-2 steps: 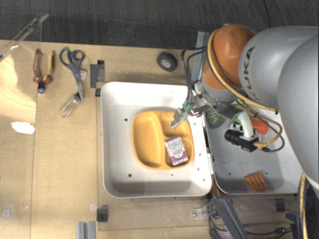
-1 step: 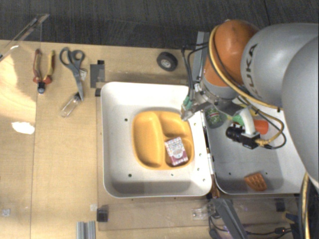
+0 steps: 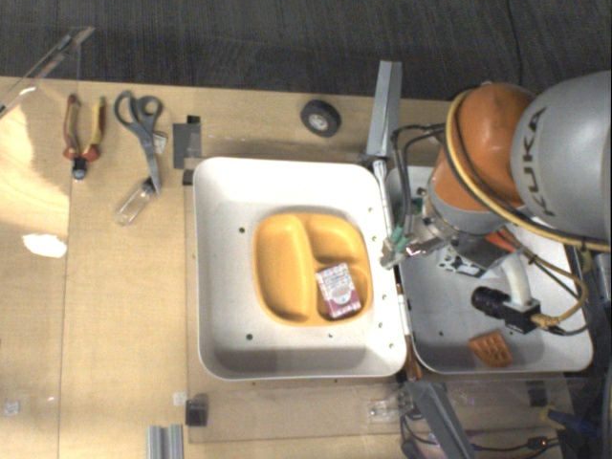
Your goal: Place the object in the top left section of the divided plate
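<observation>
A: What around the right bin (image 3: 564, 357) cannot be verified?

B: The arm (image 3: 535, 151) covers that bin's upper part, and the arm's far side is cut by the frame edge.

A: The claw?

B: Its position beside that bin's left rim is unclear; cables obscure it.

A: Anything else?

B: The print on the small packet (image 3: 338, 291), left of that bin, is too small to read.
</observation>
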`<state>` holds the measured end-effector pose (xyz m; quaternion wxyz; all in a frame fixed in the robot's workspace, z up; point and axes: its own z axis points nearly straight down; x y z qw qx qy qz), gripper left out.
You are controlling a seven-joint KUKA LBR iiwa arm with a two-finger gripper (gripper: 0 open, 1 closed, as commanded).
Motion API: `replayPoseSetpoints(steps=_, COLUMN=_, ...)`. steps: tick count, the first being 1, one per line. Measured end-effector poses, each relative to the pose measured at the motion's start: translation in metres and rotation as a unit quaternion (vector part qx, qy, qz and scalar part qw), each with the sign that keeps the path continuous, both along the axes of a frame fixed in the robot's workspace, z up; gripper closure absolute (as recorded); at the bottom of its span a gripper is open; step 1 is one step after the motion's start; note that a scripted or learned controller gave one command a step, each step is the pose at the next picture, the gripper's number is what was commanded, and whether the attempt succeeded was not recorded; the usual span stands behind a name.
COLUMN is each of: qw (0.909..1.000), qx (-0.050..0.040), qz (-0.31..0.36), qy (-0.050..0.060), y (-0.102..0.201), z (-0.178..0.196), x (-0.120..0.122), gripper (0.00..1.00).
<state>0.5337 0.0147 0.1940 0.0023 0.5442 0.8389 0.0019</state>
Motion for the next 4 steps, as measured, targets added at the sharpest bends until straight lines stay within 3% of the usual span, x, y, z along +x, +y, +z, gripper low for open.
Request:
replayPoseSetpoints(steps=1, qw=0.9997, qx=0.0, qz=-0.023, qy=0.001, y=-0.015, z=-0.01, x=-0.026, gripper=1.0)
replayPoseSetpoints(steps=2, qw=0.9981, qx=0.0008, qz=-0.061, qy=-0.001, y=0.067, z=0.15, x=-0.037, gripper=1.0)
replayPoseSetpoints(steps=3, qw=0.9971, qx=0.0003, qz=-0.076, qy=0.001, y=0.044, z=0.017, x=-0.018, gripper=1.0)
replayPoseSetpoints(steps=4, qw=0.9999, qx=0.0006, qz=-0.015, qy=-0.001, y=0.07, z=0.076, x=-0.032, gripper=1.0)
